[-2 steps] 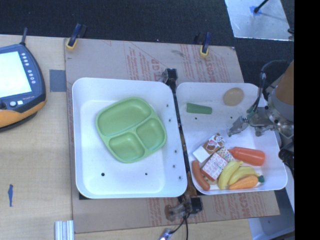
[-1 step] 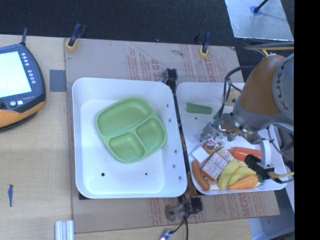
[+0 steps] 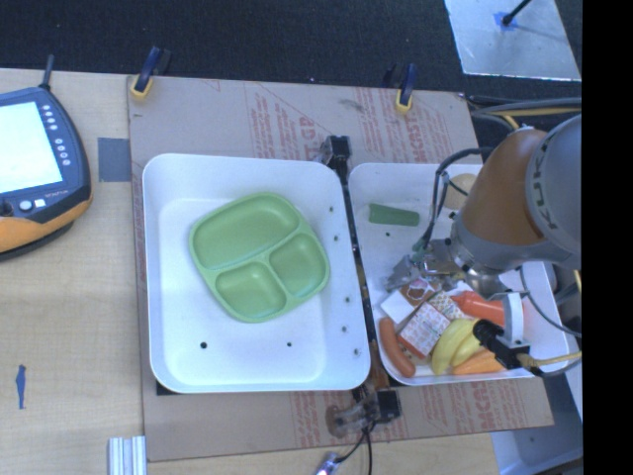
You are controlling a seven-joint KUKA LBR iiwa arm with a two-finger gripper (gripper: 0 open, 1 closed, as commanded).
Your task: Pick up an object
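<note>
The arm (image 3: pixel 514 201) hangs over the right bin (image 3: pixel 396 181), its gripper (image 3: pixel 427 261) down at the pile of toy food, and whether the jaws are spread or pressed together I cannot tell — the wrist hides them.

Just below and to the right of the jaws lies a small printed packet (image 3: pixel 427 325), with a yellow banana (image 3: pixel 453 344) beyond it and an orange carrot (image 3: pixel 483 307) beside that; a flat green piece (image 3: pixel 395 215) sits apart, above and left of the jaws.

To do this step well, I would settle on one item at the edge of the heap — the packet looks nearest — and close across its narrow side.

Its long axis runs diagonally, from lower left to upper right, so the jaws should straddle it crosswise.

The left bin (image 3: pixel 168 295) holds a green divided plate (image 3: pixel 259 255).
</note>
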